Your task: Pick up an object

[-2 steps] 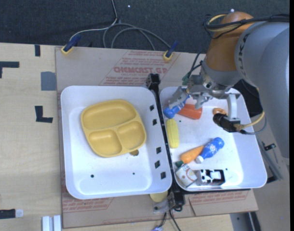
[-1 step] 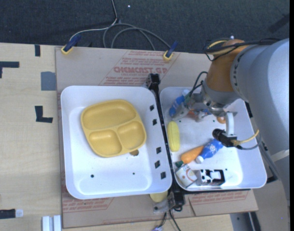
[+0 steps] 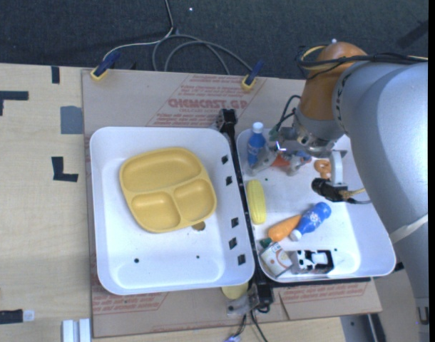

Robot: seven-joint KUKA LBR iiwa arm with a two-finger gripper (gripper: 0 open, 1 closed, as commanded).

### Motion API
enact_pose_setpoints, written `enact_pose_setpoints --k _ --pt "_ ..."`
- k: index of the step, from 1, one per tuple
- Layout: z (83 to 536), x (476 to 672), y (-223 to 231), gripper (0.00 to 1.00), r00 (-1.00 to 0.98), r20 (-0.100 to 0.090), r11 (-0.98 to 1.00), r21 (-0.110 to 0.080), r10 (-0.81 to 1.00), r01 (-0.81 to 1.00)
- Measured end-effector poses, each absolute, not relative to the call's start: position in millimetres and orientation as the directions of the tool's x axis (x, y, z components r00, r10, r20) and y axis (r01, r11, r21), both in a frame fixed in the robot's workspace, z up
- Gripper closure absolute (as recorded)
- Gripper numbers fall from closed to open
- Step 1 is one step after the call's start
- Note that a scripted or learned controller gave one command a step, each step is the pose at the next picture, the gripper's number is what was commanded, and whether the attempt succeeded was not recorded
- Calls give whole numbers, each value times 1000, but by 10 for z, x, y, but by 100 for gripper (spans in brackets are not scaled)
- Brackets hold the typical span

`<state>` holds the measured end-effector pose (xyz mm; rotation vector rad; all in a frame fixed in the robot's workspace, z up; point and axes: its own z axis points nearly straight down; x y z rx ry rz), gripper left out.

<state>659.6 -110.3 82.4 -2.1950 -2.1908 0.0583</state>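
The gripper (image 3: 289,155) hangs low at the far end of the right bin (image 3: 371,251); whether it is apart or together I cannot tell. Just left of it stands a blue bottle (image 3: 255,145). Nearer lie a corn cob (image 3: 256,201), a carrot (image 3: 284,228) and a second bottle (image 3: 314,219). A yellow plate (image 3: 167,189) sits in the left bin (image 3: 107,212).

Red printed word "CHEMCAST GP" on the brown protective sheet (image 3: 203,102) behind the bins, other print illegible

One fixed overhead camera, slanted down, both white bins (image 3: 103,191) framed
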Motion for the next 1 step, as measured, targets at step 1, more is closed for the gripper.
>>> enact_pose_setpoints --k 1 --pt "814 6592 -1179 0 1 15 0 -54 1000 999"
